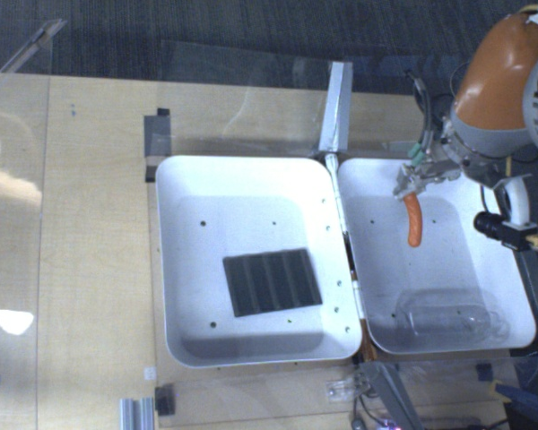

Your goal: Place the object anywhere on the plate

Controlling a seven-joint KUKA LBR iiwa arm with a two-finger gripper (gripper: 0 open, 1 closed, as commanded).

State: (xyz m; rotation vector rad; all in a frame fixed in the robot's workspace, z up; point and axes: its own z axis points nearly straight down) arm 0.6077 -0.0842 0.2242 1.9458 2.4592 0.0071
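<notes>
While fingers (416, 184) grip orange sausage (414, 220), clear bottle (448, 317) lies near.

We count two white bins: the left bin (175, 267) and the right bin (377, 267). We see one dark ridged plate (272, 281), one orange sausage-shaped object (414, 219), one clear plastic bottle (450, 319), and one arm with one pincer (419, 183).

Orange sausage (414, 220) hanging upright; dark ridged plate (272, 281) flat.
</notes>
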